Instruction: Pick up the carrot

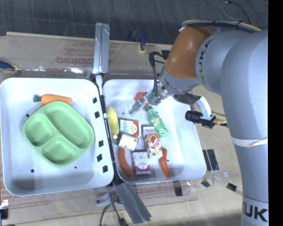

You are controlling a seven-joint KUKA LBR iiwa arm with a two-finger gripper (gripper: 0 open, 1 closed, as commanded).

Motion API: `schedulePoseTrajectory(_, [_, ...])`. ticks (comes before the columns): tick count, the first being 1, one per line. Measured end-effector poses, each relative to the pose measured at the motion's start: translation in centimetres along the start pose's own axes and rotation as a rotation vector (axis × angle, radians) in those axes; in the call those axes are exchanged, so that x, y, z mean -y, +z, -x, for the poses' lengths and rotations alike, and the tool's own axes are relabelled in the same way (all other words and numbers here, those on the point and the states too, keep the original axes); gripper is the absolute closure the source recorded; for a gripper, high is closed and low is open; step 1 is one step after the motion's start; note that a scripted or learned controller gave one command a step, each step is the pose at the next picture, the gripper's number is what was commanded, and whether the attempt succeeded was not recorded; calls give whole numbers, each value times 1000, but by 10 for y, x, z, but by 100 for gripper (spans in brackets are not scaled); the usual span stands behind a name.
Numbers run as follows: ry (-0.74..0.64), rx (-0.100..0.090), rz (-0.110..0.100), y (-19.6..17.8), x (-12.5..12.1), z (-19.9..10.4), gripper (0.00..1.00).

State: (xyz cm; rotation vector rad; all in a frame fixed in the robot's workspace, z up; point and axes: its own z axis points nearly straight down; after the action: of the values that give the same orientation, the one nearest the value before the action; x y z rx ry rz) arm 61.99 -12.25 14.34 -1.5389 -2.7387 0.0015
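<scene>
Carrot (56,98) is lying in the other bin (9,126), well off to the tool's (142,102) left beside the green plate (59,133). Tool's hovering over the packed bin, can't tell its grip, so picking isn't started.

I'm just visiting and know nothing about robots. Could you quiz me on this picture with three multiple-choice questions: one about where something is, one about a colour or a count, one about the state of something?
1. Where does the carrot lie?
A. left bin, behind the plate
B. right bin
C. on the plate

2. What colour is the divided plate?
A. blue
B. green
C. red

3. Where is the tool now?
A. over the right bin, apart from the carrot
B. touching the carrot
C. resting on the plate

Answers: 1 A, the carrot lies along the plate's far edge in the left bin. 2 B, it is pale green. 3 A, the tool hangs among the right bin's items.
</scene>
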Motion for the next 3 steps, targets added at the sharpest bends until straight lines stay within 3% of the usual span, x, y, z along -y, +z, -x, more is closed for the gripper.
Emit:
schedulePoseTrajectory(1, [-4, 1, 0, -10, -1, 0, 100])
schedulePoseTrajectory(2, [-4, 1, 0, -10, 0, 0, 0])
schedulePoseTrajectory(3, [135, 2, 6, 47, 52, -24, 0])
